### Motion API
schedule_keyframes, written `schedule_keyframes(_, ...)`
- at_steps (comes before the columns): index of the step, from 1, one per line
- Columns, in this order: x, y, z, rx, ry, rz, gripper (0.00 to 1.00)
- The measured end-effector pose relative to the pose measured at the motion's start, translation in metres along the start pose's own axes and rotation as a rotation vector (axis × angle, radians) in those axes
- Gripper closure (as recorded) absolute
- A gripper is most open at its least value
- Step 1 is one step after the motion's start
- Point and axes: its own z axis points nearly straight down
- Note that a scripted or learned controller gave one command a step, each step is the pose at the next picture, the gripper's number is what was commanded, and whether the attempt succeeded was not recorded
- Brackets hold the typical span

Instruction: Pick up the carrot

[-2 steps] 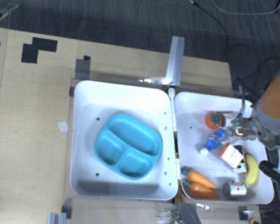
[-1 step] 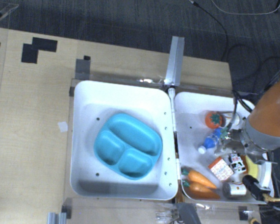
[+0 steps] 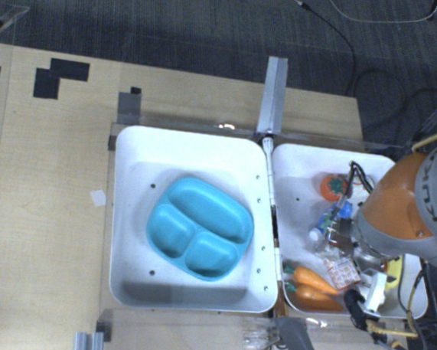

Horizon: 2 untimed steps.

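Carrot [image 3: 317, 281] lies in right bin [image 3: 304, 167]; blue tray [image 3: 199, 228] in left; end effector [image 3: 347, 279] state unclear

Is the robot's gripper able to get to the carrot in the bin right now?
Probably yes. The carrot lies in the near left corner of the right bin, and the gripper hangs right beside it. Nothing covers the carrot's top, though the bin wall and another orange piece crowd it.

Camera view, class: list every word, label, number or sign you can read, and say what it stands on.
None can be read.
Arm: dark lettering on its grey shell near the right edge, cut off and blurred.
Black shapes on the bench: plain blocks, no text.
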Motion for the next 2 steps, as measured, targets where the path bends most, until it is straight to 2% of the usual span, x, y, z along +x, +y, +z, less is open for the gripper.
schedule_keyframes(1, 0.000, 0.016, -0.087, 0.031, -0.005, 0.190, 1.00)
schedule_keyframes(2, 0.020, 0.017, -0.053, 0.034, -0.010, 0.477, 1.00)
